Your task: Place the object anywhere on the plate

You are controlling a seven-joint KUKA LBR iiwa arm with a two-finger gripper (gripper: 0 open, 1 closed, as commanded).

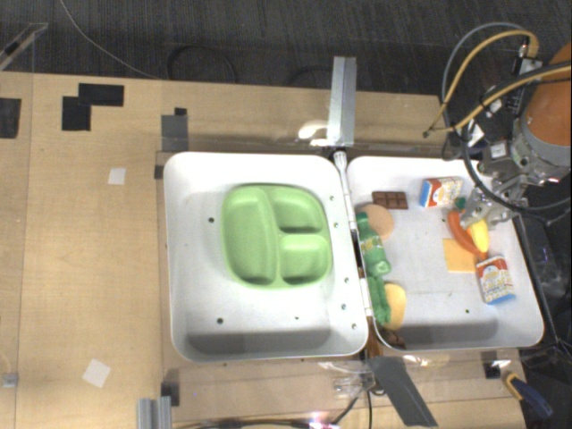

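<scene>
A green plate (273, 235) with three moulded compartments lies in the middle of the left bin (192, 329), its matte surface bare. The right bin (527, 329) holds the loose objects. A small brown chocolate-like block (390, 200) lies near the far wall, with a tan rounded piece (380, 221) just beside it. A green bottle (374, 253) lies along the dividing wall, and a yellow-and-green item (390, 301) sits below it. A small carton (441, 191) printed in red, white and blue lies toward the far right. An orange strip (462, 231) touches a yellow banana-like piece (479, 237). Nearby are a flat pale orange square (458, 256) and a second printed carton (494, 280). The gripper (483, 211) hangs over the orange and yellow pieces; whether it grips anything cannot be told. The arm (545, 123) trails cables at the right.
</scene>
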